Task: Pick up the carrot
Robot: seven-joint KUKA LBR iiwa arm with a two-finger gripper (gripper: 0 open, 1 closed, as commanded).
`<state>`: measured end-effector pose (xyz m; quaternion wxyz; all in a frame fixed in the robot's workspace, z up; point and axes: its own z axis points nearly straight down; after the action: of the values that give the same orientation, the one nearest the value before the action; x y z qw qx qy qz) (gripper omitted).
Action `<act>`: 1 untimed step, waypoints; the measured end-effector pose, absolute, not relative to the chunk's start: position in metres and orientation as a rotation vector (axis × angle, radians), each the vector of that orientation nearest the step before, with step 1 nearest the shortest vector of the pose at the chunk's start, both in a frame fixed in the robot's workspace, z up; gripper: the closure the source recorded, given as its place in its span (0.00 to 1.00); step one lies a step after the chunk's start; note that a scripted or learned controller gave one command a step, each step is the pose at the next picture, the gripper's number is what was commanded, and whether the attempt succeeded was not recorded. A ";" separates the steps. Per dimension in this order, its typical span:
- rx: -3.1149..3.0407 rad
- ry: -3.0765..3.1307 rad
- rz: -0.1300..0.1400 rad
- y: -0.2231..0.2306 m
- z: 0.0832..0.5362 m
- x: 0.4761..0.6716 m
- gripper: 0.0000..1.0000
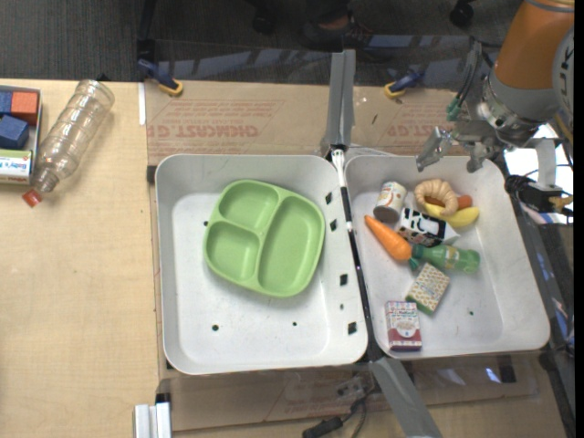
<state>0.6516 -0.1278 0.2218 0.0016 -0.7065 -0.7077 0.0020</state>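
Two white bins sit side by side on the desk, a green plate (265, 237) in the left bin (182, 336) and a huddle of toys in the right bin (520, 318). The carrot (389, 237) lies toward the right bin's left side, tip pointing up-left, with a cup (391, 199) just above it and a green bottle (447, 259) touching its thick end. The jaws (453, 149) hang open and wide over the bin's far rim, holding nothing. They are well apart from the carrot, up and to its right. The reach looks barely begun: the next move calls for travelling down-left, turning to span the carrot's width, and descending clear of the cup and bottle.
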 end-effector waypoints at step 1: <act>-2.251 -2.186 0.007 -0.115 0.139 0.658 0.00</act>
<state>0.6581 -0.1147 0.1390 0.0018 -0.7174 -0.6966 0.0023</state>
